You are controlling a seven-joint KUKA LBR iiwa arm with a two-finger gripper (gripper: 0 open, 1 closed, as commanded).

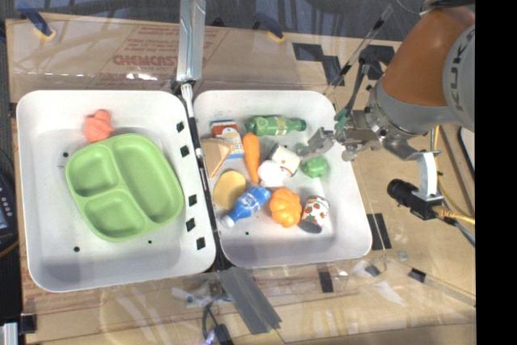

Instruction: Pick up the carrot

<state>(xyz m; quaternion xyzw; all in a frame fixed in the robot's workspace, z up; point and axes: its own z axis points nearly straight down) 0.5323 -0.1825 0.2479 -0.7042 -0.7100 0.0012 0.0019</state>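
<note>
- Carrot (251, 157) lies in the right bin (351, 218), near its left side, long axis running roughly top to bottom of the view, thin end toward the bin's near edge.
- Neighbours crowd it: a green bottle (275, 125) just past its top end, a white cup (283, 159) and a yellow piece (229, 188) to either side, a blue bottle (247, 206) just below its tip.
- Approach, in my judgement, should come straight down with the fingers closing across the carrot's narrow width, near its thicker upper half.
- Hand (320, 140) hovers over the bin's right part, well apart from the carrot, near a green ball (316, 167).
- Whether it is spread or clenched I cannot tell; nothing visible in it.
</note>
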